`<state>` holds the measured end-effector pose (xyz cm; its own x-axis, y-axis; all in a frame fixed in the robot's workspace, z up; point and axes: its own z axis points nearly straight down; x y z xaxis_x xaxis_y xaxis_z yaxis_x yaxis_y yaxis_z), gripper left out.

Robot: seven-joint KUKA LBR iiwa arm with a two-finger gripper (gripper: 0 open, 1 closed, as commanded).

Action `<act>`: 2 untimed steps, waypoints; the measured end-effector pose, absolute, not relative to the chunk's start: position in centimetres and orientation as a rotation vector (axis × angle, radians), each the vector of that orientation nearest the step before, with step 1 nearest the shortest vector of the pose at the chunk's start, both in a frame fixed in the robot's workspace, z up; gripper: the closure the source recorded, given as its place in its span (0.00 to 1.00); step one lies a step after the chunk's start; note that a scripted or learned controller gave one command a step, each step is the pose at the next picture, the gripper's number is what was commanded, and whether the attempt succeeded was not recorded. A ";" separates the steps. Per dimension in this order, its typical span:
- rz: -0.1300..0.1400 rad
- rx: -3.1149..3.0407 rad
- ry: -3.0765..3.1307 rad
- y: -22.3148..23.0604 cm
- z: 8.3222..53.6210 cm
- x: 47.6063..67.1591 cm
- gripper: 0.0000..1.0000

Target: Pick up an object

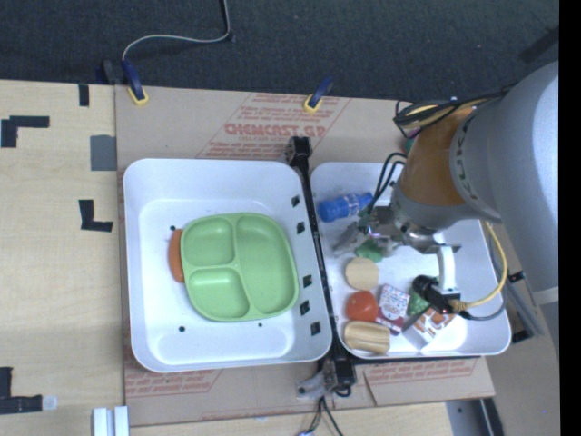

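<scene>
Arm point(454, 166) from right, bent over right bin point(486, 339), hand point(363, 234) low by blue bottle point(343, 207); grip state unclear.

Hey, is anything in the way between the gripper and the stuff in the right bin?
Nothing visible blocks it. The gripper hangs low inside the right bin, between the blue bottle and the beige round piece. The red ball and bread roll lie nearer the bin's front wall, uncovered.
</scene>
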<state>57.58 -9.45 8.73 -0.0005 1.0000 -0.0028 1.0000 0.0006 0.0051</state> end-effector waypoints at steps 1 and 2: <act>0.002 2.216 2.216 -9.5 9.8 57.6 1.00; 0.002 2.216 2.217 -9.5 9.7 57.6 0.00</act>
<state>57.63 -9.53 9.73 -0.0002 1.0000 -0.0042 1.0000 0.0003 0.0060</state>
